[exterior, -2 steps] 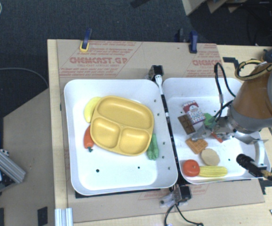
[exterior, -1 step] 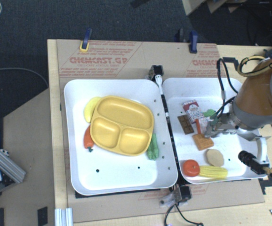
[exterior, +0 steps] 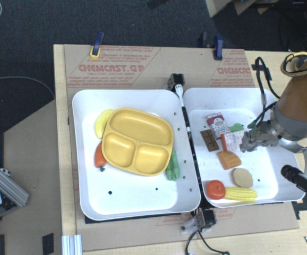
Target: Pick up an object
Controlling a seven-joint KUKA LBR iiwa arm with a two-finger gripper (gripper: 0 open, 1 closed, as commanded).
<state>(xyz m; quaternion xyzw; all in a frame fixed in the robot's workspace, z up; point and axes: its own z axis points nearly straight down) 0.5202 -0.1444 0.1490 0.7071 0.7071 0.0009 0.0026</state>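
Plastic toy food, light, stiff, slick. My gripper (exterior: 247, 142) hangs in right bin (exterior: 259, 97); jaw state: cannot tell. Red-white packet (exterior: 221, 130) at its nine o'clock, lying flat; I judge long edges best hold.

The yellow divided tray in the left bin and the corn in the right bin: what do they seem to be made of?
The yellow divided tray looks like moulded plastic with a smooth, slightly glossy finish: uniform colour, rounded compartment walls, soft highlights. The corn seems to be a plastic toy food: even yellow colour and a smooth look, though it is too small to see the surface clearly. Both bins look like white plastic.
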